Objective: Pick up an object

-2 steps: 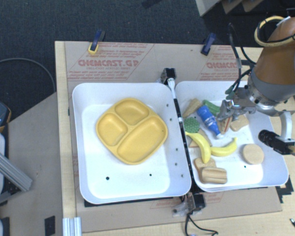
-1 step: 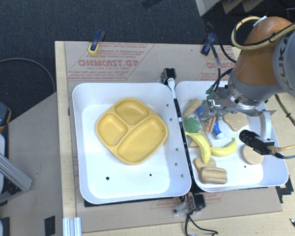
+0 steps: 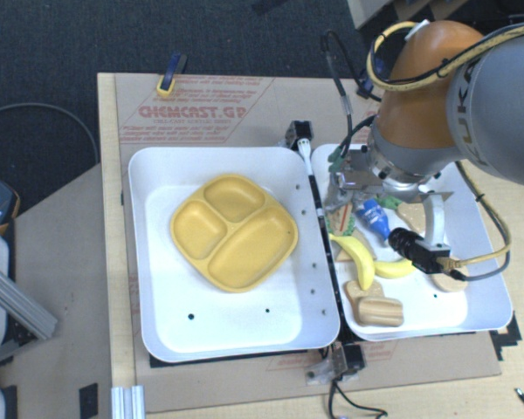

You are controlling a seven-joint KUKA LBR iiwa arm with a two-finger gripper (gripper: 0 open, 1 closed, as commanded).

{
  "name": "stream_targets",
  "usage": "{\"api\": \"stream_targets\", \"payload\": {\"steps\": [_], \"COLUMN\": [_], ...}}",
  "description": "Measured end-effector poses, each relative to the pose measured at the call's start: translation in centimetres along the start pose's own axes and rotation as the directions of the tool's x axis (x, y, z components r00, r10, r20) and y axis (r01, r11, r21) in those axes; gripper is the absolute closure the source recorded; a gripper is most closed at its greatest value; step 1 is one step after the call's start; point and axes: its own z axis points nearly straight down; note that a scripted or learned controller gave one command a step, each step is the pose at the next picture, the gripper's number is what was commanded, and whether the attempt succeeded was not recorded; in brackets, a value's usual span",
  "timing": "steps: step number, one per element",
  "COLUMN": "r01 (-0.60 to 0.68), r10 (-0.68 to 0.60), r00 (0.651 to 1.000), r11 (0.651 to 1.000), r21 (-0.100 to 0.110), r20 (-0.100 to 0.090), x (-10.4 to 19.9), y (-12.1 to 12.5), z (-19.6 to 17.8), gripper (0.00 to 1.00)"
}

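You can see the arm (image 3: 437, 94) low over the right bin (image 3: 480, 308). The banana (image 3: 360, 256) lies at its 7 o'clock, not lifted. Nothing is picked up yet. The grab and lift are left.

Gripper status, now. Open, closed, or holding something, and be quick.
Gripper: cannot be told. It is down in the right bin, over the clutter near the banana, and the wrist hides the jaws.
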Motion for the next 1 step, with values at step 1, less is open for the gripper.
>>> {"api": "stream_targets", "payload": {"steps": [1], "r01": [-0.003], "r10": [0.003], "r00": [1.000], "r11": [1.000], "r21": [0.000], "r20": [0.001], "x": [4.36], "y": [1.22], "z": [-0.31], "gripper": [1.00]}}
